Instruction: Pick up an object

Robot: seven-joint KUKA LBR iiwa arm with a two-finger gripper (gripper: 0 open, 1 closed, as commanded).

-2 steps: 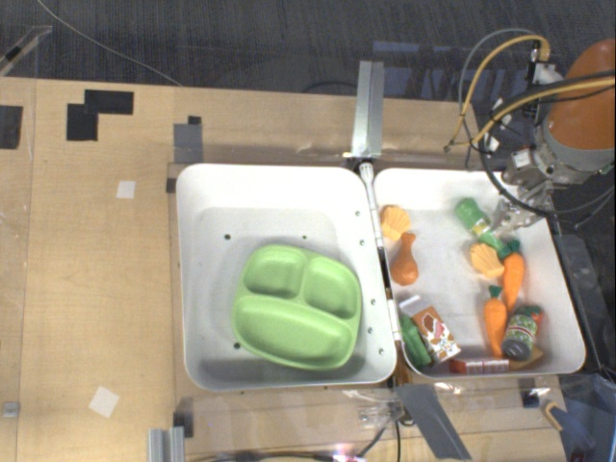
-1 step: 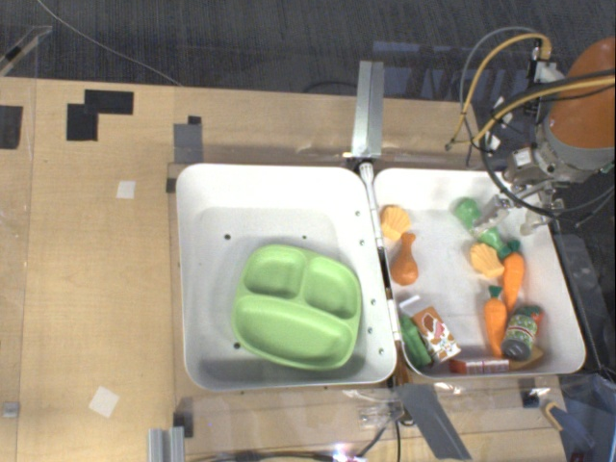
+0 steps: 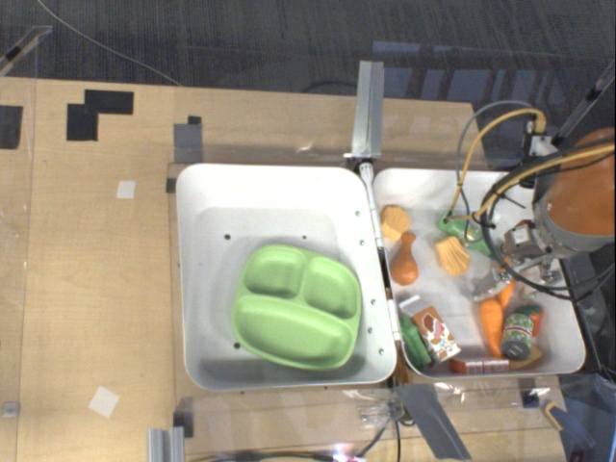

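- Wooden tabletop [image 3: 96,287] in pale tan carries two shallow white bins side by side, with dark grey carpet [image 3: 241,17] beyond its far edge.
- At the right, the grey arm with its orange band [image 3: 580,195] reaches down over the right bin [image 3: 576,354], trailing yellow and black cables [image 3: 491,152].
- Its hand [image 3: 508,279] sits low inside the right bin, near the bin's middle right; whether it is clenched or released cannot be told, and nothing can be seen grasped in it.
- Just below the hand lies an orange carrot [image 3: 492,323], and touching the carrot's right side is a small can with a red and green label [image 3: 521,333].
- Left of the hand rests a ridged yellow piece [image 3: 452,255], with a green item [image 3: 452,225] partly hidden by cables just above it.
- Further left lie an orange, pear-shaped piece [image 3: 405,261] and, above it, a tan piece [image 3: 395,223] near the bin's dividing edge.
- Along the near side of the right bin lie a small printed box [image 3: 436,333], a dark green object [image 3: 414,340] beside it, and a red bar [image 3: 478,365] by the front wall.
- The left bin [image 3: 207,210] holds a light green divided plate [image 3: 298,306], tilted slightly, toward the bin's near right corner.
- Black squares [image 3: 96,112] mark the tabletop at far left, and a grey metal post [image 3: 367,109] stands between the bins at the back.
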